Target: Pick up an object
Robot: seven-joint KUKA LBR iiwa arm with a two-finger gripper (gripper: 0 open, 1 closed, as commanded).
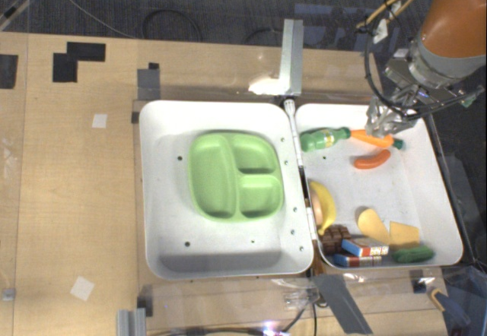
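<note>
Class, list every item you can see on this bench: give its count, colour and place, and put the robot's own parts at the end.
Bins: two, white, side by side on the bench.
Divided plate: one, green, in the left bin.
Bottle: one, green with a yellow cap, top of the right bin, lying down.
Carrot: one, orange, right of the bottle, under the claw.
Sausage: one, orange-red, just below the carrot.
Banana: one, yellow, at the right bin's left wall.
Wedges: two, pale yellow, lower right bin.
Oblong piece: one, dark green, right bin's front edge.
Small items: several, brown, blue and red, front of the right bin.
Arm: one, grey and orange, top right.
Claw: one, grey, over the carrot.
</note>
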